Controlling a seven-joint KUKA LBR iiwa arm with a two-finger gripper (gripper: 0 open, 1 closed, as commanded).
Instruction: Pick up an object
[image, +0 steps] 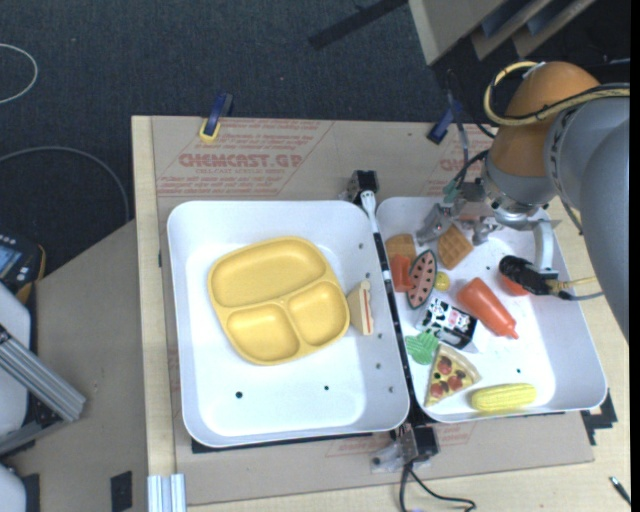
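My gripper (458, 222) hangs low over the far left part of the right bin (570, 340). Right under it lies a tan waffle piece (453, 246), touching or nearly touching it; whether the waffle is gripped is unclear. Nearby in that bin lie a bread slice (401, 246), a watermelon slice (422, 278), an orange-red carrot (488, 306), a black-and-white carton (446, 320), a green piece (423, 347), a pizza slice (451, 375) and a corn cob (503, 397).
The left bin (290, 400) holds a yellow divided plate (270, 298) and a toy sandwich (362, 307) against its right wall. The bins' shared wall (388, 300) runs just left of the gripper. The grey arm (590, 130) comes in from the upper right.
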